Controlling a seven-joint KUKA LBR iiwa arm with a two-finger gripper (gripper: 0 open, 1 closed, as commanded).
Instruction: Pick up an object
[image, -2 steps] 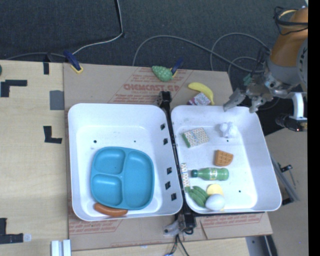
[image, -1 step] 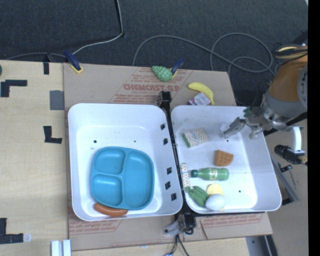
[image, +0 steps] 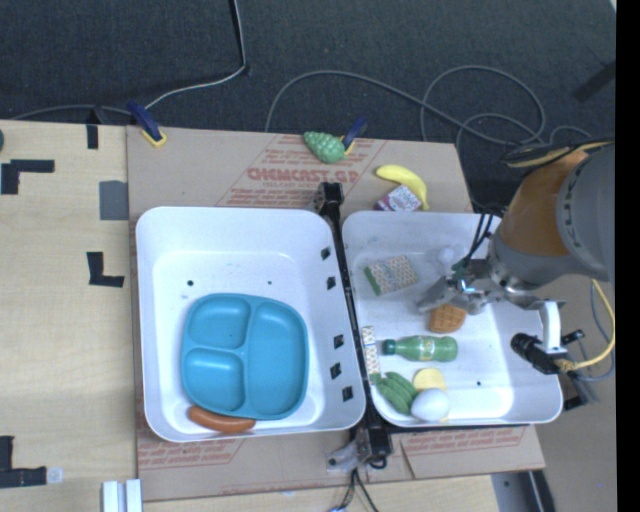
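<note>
My gripper (image: 446, 291) hangs low in the right bin (image: 500, 232), coming in from the right under the grey and orange arm (image: 545, 225). It is just above a brown waffle-like piece (image: 448, 319) and right of a green-patterned flat packet (image: 392, 273). Nothing can be seen held in it. A green bottle (image: 422, 348) lies on its side below the brown piece. Near the bin's front edge sit a green vegetable (image: 395, 390), a small yellow piece (image: 431, 378) and a white egg (image: 431, 405).
The left bin (image: 170, 240) holds a blue divided plate (image: 245, 355) and an orange sausage (image: 220, 420) at its front. Behind the bins, on the cardboard, lie a banana (image: 403, 181), a green toy (image: 325, 146) and a small packet (image: 402, 201). Cables run across the back.
</note>
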